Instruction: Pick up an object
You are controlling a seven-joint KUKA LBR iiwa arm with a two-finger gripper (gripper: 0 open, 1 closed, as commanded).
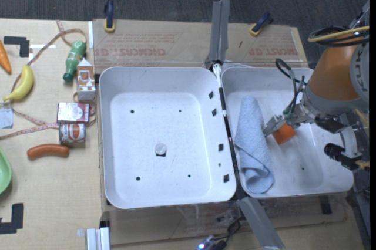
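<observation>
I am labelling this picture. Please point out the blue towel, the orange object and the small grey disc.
blue towel (251, 143): camera view, middle of the cloth.
orange object (285, 134): camera view, its top face.
small grey disc (160, 150): camera view, its centre.

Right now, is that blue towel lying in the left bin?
No, the towel lies in the right bin, along its left wall, beside the pincer.

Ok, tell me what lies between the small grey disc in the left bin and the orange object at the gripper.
In the camera view, the divider between the bins and the folded blue cloth lie between the grey disc and the orange object.
</observation>
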